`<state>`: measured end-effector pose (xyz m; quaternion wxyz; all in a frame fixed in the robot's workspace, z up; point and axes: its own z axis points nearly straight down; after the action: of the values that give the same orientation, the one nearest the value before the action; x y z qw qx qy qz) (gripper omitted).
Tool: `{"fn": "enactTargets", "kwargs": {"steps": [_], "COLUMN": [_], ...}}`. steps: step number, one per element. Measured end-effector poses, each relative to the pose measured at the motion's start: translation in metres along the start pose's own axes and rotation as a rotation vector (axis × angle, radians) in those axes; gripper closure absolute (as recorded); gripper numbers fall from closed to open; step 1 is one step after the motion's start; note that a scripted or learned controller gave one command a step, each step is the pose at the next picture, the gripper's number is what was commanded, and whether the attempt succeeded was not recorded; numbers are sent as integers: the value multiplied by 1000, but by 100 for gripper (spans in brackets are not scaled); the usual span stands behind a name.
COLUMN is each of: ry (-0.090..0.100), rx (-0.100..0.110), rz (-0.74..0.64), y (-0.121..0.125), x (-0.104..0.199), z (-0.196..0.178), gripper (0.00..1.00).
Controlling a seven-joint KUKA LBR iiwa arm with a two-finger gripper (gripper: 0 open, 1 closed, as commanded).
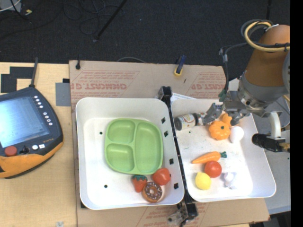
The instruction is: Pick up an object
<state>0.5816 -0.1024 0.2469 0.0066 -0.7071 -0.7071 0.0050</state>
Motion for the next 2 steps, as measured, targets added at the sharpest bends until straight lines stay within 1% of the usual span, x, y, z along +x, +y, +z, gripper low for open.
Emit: {"fn": "enactTargets", "kwargs": {"steps": [1,2], "ry": [-1,-1], "rx": [-12,-9], "rz": [-2,-2], "y": [2,5], "x": [0,-3], "z": [-7,38], "gripper": [0,0]}}
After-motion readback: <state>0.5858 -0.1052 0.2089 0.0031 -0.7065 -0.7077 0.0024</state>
